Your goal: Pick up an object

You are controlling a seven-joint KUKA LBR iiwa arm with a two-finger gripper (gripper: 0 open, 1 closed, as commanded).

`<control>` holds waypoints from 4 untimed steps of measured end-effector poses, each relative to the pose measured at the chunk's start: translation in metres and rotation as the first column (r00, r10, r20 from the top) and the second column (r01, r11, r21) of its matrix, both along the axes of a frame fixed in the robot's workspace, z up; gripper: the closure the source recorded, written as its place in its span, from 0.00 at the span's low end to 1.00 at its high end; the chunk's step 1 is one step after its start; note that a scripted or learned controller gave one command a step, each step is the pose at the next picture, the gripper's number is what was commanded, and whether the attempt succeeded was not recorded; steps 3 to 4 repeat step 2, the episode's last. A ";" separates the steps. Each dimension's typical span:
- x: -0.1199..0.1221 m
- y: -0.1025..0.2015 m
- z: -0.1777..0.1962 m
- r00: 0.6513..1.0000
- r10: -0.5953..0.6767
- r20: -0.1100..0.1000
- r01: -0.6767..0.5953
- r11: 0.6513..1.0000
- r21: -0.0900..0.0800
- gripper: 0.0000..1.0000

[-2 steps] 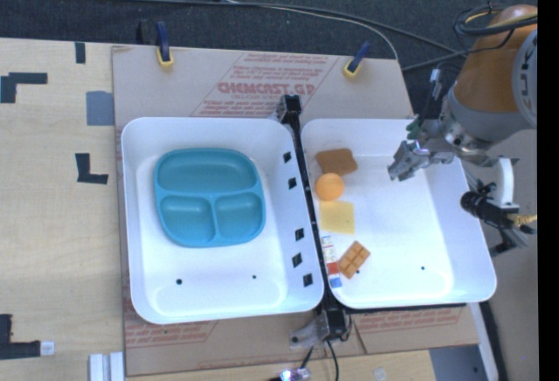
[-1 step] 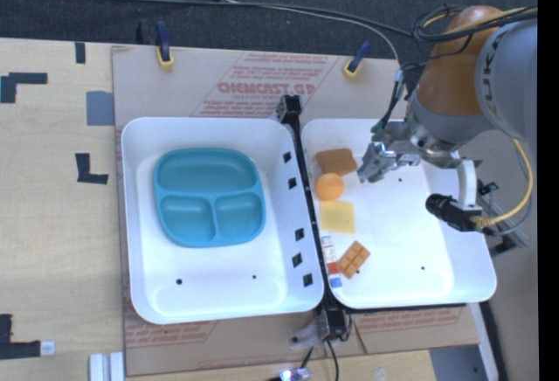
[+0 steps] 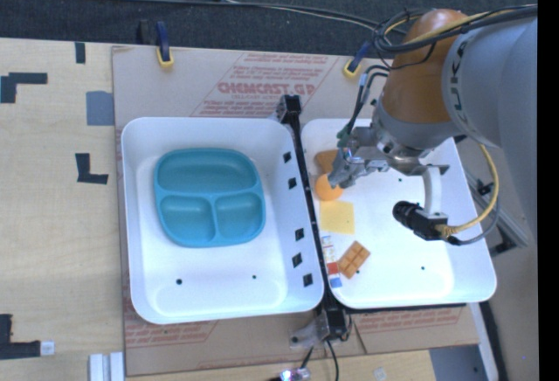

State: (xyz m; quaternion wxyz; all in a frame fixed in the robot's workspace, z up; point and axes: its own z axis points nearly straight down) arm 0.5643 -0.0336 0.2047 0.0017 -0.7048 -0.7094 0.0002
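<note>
We read red lettering, "CHEMCAST GP", on the brown cardboard sheet (image 3: 262,86) covering the counter. In the right white bin (image 3: 437,279), the gripper (image 3: 341,168) hovered at the small orange ball (image 3: 328,188); whether its jaws were parted or closed we could not tell. Just below the ball lay a yellow square slice (image 3: 339,218), then a brown waffle-like piece (image 3: 353,259). Left of the ball, the left white bin (image 3: 140,283) held a teal divided plate (image 3: 210,197).

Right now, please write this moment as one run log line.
pincer over right bin | above orange ball | blue tray in left bin

orange ball (image 3: 328,188) lies beside yellow square (image 3: 338,218), waffle (image 3: 353,259) nearby.
</note>
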 end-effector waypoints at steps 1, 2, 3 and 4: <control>0.001 0.052 0.015 1.000 0.001 0.002 -0.001 1.000 0.000 1.00; -0.006 0.111 0.010 1.000 0.001 0.000 -0.001 1.000 0.000 1.00; -0.006 0.111 0.010 1.000 0.001 0.000 -0.001 1.000 0.000 1.00; -0.006 0.111 0.010 1.000 0.001 0.000 -0.001 1.000 0.000 1.00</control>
